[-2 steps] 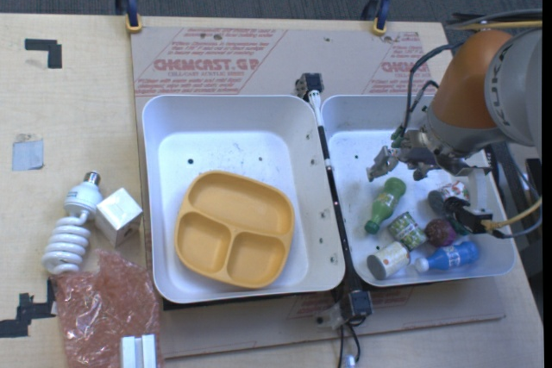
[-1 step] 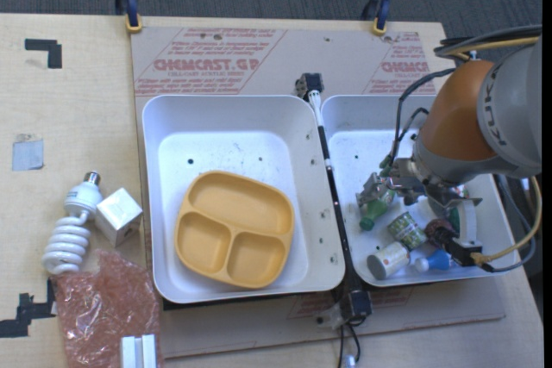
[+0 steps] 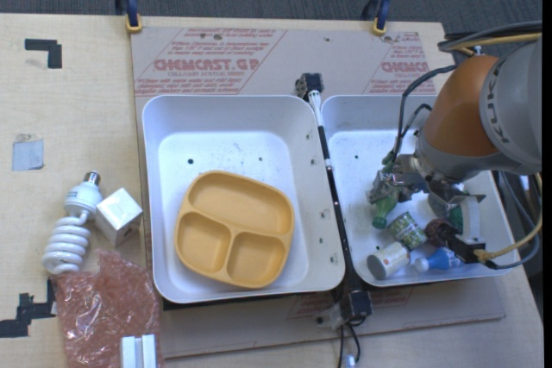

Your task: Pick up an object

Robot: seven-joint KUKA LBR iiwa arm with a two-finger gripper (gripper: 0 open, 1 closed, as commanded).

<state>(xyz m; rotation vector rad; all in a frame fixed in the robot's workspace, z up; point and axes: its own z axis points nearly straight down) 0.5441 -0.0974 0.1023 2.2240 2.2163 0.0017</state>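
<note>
**Arm low over the right bin's clutter**

The grey arm with its orange band (image 3: 461, 112) reaches in from the right and hangs over the right-hand shallow white bin (image 3: 354, 134). Its two-finger gripper (image 3: 392, 185) sits down among the small things there, and its metal parts merge with the objects so closely that I cannot tell how the jaws stand, nor whether anything lies between them.

Just beside the gripper lies a small green object (image 3: 380, 215), perhaps a bottle or tube (the shape is hard to read). Below it rests a green-and-white labelled packet (image 3: 406, 230), then a white cylinder with a dark end (image 3: 388, 260) near the bin's front wall, and a blue plastic piece (image 3: 440, 259) to its right. A dark red item (image 3: 442, 231) lies against the bin's right side.

The left-hand white bin (image 3: 164, 185) holds a yellow three-compartment plastic tray (image 3: 234, 227), lying flat.

On the worktop (image 3: 69, 108) left of the bins lie a white spiral bulb (image 3: 72, 233), a small white cube (image 3: 119, 213) touching it, and a crumpled pinkish plastic bag (image 3: 108, 306).
</note>
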